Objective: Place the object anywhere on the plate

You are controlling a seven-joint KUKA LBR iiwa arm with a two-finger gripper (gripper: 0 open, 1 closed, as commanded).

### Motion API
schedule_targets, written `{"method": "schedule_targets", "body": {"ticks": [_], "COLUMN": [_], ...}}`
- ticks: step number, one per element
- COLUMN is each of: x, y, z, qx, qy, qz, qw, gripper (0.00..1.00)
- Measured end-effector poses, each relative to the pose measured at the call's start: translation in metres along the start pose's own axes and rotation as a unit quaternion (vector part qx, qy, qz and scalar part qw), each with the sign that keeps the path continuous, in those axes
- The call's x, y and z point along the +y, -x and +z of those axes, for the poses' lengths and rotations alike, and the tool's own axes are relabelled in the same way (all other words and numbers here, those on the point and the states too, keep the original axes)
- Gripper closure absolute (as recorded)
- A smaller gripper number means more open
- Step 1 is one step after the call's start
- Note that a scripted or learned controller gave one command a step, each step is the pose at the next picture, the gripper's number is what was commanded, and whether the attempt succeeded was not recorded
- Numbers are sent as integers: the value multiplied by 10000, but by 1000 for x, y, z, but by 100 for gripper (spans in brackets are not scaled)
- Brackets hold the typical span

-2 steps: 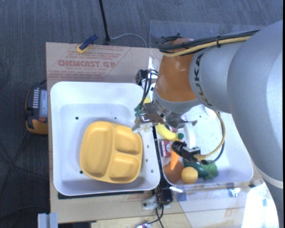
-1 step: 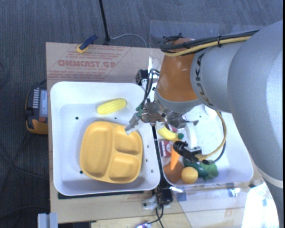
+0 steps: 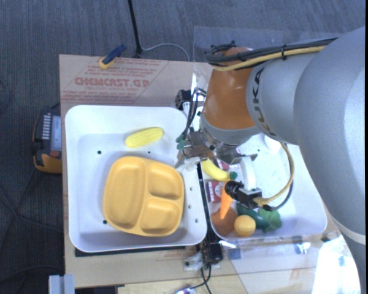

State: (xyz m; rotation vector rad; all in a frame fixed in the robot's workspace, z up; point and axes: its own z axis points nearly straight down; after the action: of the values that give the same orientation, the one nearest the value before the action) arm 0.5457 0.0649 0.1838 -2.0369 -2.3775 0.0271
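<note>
A yellow plate (image 3: 144,195) with three compartments lies in the left bin (image 3: 86,164), towards its front right. A yellow corn cob (image 3: 144,137) rests on the bin floor just behind the plate. My gripper (image 3: 195,149) hangs under the orange wrist band, over the divider between the two bins and close to the plate's back right corner. A yellow banana (image 3: 213,170) lies just below and to the right of the gripper, in the right bin; I cannot make out whether it is touching the gripper.
The right bin (image 3: 306,213) holds a carrot (image 3: 226,207), a yellow round fruit (image 3: 245,225), a green item (image 3: 267,218) and a red item (image 3: 213,192), all at its front left. The arm covers much of this bin. A cardboard sheet (image 3: 110,81) lies behind the left bin.
</note>
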Motion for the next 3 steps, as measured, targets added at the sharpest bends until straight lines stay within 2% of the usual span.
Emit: {"method": "schedule_targets", "body": {"ticks": [1, 2, 3], "x": [0, 0, 0], "y": [0, 0, 0], "z": [0, -4, -4], "qx": [0, -5, -7], "qy": [0, -43, -46], "qz": [-2, -9, -15], "qw": [10000, 10000, 10000], "gripper": [0, 100, 0]}}
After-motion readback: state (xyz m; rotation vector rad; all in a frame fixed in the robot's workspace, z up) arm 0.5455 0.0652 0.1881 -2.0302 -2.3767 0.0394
